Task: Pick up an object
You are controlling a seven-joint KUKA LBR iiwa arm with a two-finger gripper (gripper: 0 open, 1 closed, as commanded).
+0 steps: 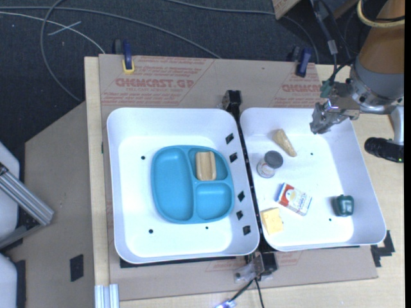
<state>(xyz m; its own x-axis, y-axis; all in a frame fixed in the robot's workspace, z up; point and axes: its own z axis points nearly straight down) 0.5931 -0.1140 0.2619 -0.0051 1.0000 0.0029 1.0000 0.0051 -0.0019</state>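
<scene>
My gripper hangs over the right bin's far edge; I cannot tell its grasp. The bread roll lies nearest, just toward the bins' shared divider, long axis slanting from there toward the near-right corner.

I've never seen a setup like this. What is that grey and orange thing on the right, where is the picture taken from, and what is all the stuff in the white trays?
The picture comes from one camera fixed above the bench, looking down at a slant. The grey and orange thing is a robot arm reaching in from the right; its pincer hangs over the far corner of the right bin, with nothing seen between its tips. That bin holds a tan bread-like piece, a small can, a red and white packet, a yellow block and a green object. The left bin holds a blue divided plate with a tan piece in one compartment.
</scene>
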